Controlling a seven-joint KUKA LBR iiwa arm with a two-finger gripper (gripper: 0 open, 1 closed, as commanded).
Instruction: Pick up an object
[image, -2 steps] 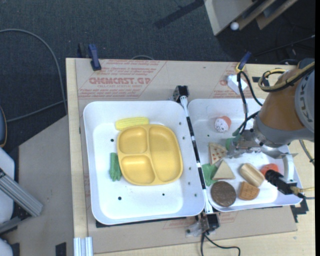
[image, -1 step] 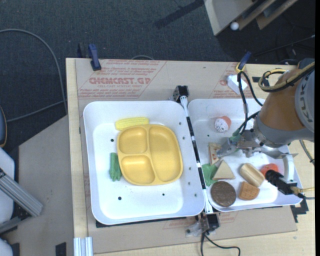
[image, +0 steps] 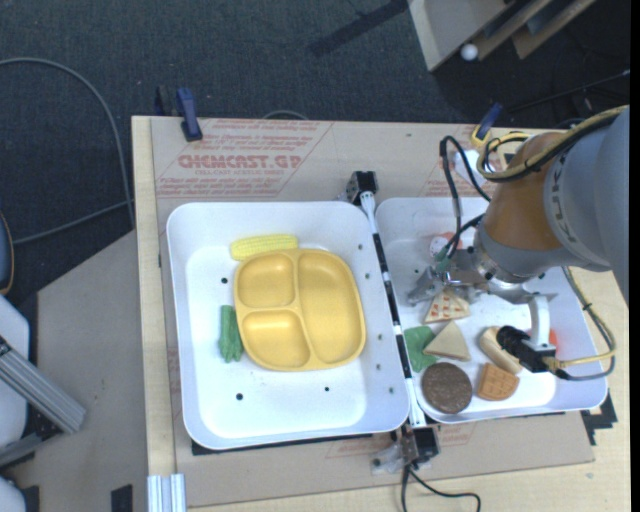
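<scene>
The right bin (image: 590, 395) is where the pickable stuff sits: a pizza slice (image: 446, 305) near its middle, a pale wedge (image: 450, 343) just at 6 o'clock of that, a green piece (image: 415, 347) at the wedge's 9 o'clock, then a brown round cookie (image: 446, 387) and a waffle-looking square (image: 497, 382) along the bottom edge. The hand (image: 442, 280) hangs right over the pizza slice, at its 12 o'clock; can't tell if it's gripping anything. The left bin (image: 200, 330) holds a yellow divided plate (image: 298, 308), corn (image: 265, 245) at its 12 o'clock and a green pod (image: 231, 334) at 9. Both bins sit on the counter (image: 250, 155).
</scene>
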